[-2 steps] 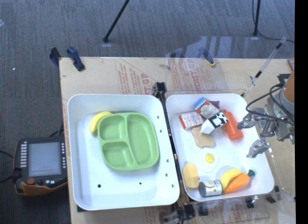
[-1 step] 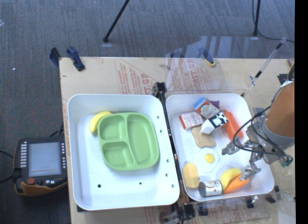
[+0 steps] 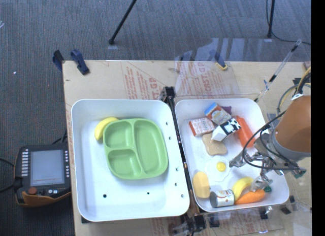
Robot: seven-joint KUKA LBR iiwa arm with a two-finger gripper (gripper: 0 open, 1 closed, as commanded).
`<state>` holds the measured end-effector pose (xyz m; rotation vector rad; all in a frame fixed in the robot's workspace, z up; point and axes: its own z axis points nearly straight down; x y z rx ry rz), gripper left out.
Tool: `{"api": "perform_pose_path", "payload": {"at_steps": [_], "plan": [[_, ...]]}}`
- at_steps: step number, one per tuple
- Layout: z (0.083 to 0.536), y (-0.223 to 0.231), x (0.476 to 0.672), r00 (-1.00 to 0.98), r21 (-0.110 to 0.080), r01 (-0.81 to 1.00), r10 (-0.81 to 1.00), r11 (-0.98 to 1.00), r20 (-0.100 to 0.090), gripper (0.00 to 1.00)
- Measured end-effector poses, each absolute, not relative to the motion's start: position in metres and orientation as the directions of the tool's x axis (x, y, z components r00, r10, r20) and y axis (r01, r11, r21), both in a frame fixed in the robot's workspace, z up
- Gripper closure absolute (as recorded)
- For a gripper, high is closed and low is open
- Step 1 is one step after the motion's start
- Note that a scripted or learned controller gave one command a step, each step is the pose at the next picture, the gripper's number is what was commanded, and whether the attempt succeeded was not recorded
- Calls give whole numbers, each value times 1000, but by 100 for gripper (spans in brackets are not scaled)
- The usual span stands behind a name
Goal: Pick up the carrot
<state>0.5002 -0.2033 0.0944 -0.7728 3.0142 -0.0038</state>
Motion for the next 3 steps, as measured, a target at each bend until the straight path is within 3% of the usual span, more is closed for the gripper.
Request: {"api": "perform_pose_path", "payload": {"at_steps": [1, 2, 3], "plan": [[94, -120, 495, -871, -14, -491, -491, 871, -28, 0], [92, -119, 494, -661, -20, -750, -750, 661, -22, 0], [92, -135, 492, -546, -20, -837, -837, 547, -18, 0]]}}
